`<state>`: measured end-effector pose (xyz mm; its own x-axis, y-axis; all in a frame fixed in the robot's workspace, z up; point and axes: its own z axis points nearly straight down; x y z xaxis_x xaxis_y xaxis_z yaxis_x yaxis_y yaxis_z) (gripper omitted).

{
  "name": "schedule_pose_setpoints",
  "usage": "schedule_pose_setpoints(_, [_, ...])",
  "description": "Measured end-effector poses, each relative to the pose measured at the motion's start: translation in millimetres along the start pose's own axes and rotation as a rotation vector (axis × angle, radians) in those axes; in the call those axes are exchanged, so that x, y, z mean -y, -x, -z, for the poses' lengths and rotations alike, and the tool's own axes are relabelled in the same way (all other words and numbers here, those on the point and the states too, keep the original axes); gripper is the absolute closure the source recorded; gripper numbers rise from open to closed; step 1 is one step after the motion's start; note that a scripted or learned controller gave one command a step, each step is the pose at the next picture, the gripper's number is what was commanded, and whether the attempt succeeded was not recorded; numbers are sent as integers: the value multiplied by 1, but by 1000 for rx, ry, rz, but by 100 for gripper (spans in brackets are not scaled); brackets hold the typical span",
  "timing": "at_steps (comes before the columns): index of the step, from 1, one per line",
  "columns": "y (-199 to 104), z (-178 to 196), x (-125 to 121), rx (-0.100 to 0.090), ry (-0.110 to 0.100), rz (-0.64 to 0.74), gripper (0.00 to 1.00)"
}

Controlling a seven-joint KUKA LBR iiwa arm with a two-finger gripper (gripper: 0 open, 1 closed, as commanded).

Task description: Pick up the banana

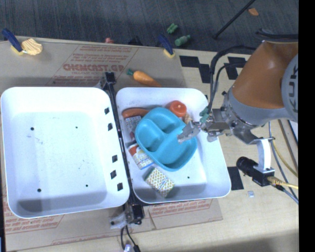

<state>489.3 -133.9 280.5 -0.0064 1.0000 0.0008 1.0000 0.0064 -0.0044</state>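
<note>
I see the gripper (188, 132) hanging over the right bin (216, 178), at the 3 o'clock rim of a glossy blue plastic dish (163, 140) with rounded corners and a moulded divider. Whether it is released or clenched on anything, I cannot tell; the metal parts blur together. I cannot tell where the banana lies among the clutter. The dish lies tilted on the other items. At its 1 o'clock is a smooth, round orange-red piece (177, 108), and at 10 o'clock a reddish sausage shape (133, 112). At 6 o'clock sits a flat packet (160, 181) with a fine checked print. The left bin (10, 140) is smooth white plastic. A tapered orange carrot (144, 77) rests on the printed cardboard (89, 62).
</note>
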Motion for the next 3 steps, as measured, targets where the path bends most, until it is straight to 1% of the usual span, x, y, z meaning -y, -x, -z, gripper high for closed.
schedule_pose_setpoints(1, [-60, -55, 13, 0, 0, 382, 0])
schedule_pose_setpoints(2, [-133, -90, 12, 1, -1, 413, 0])
schedule_pose_setpoints(3, [-194, -55, 12, 2, 2, 663, 0])
